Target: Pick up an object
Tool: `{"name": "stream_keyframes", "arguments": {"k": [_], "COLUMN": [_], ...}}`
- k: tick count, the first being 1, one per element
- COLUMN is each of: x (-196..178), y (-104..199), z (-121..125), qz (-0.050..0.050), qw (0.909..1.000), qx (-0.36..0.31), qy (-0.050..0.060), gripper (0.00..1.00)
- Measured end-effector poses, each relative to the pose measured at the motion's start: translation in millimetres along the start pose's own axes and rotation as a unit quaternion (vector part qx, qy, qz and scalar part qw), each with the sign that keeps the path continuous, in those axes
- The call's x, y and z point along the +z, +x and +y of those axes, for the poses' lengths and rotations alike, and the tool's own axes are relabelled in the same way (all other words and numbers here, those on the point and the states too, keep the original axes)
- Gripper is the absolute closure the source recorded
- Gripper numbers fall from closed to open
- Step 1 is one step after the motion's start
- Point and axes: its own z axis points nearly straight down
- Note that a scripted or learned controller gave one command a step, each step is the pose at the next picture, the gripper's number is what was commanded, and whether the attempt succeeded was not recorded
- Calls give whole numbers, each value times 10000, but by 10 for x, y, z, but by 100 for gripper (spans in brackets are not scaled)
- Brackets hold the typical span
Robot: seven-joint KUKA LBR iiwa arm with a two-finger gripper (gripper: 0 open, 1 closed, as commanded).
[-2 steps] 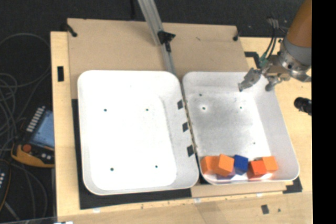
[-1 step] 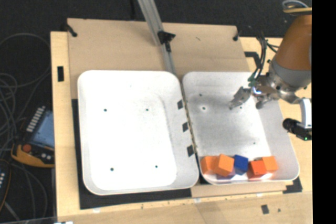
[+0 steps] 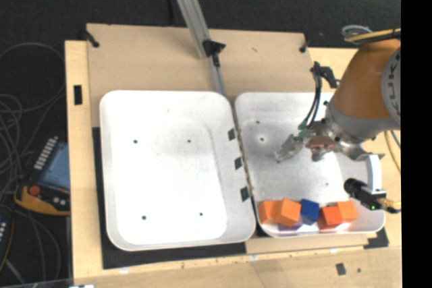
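Note:
Several small blocks lie in a row along the near wall of the right bin (image 3: 270, 111): an orange block (image 3: 279, 211), a blue block (image 3: 309, 210) and another orange block (image 3: 337, 214). A sliver of something purple (image 3: 289, 226) peeks out under the left orange block. My gripper (image 3: 301, 149) hangs over the middle of the right bin, well behind the blocks and apart from them. Its fingers (image 3: 286, 149) are spread open with nothing between them. The grey and orange arm covers the bin's right side.
The left bin (image 3: 169, 165) sits beside the right one, with black clips along the shared rim. A slanted metal rail (image 3: 192, 10) runs from the back of the bench toward the bins. Cables and a handset lie left of the bench.

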Motion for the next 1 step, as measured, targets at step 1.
{"name": "stream_keyframes", "arguments": {"k": [1], "x": [-798], "y": [-705], "z": [-187], "qz": [-44], "qw": [10000], "qx": [56], "qy": [-63], "gripper": [0]}}
